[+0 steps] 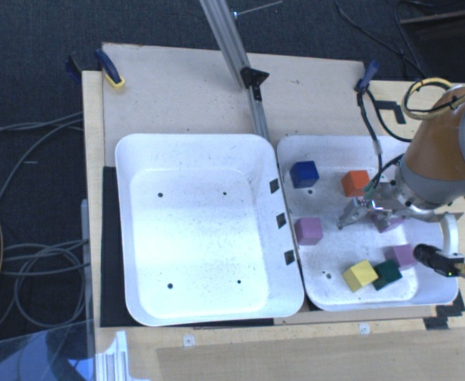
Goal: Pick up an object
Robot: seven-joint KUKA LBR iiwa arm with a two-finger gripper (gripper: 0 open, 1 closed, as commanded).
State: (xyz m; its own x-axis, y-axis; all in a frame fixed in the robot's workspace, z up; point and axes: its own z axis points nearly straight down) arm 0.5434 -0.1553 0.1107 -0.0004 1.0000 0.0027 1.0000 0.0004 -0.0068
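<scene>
Gripper (pixel 359 211) low in right bin (pixel 328 288), fingers spread, nothing between them. Orange cube (pixel 355 182) at its 12 o'clock, purple cube (pixel 309 230) at 8. Step: approach. Next likely needs centring over one cube.

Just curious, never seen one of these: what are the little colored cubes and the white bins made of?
The blue cube and yellow cube look like matte foam or painted wood; no shine shows. The bins look like glossy molded plastic, with rounded corners and speckled scuffs.
</scene>
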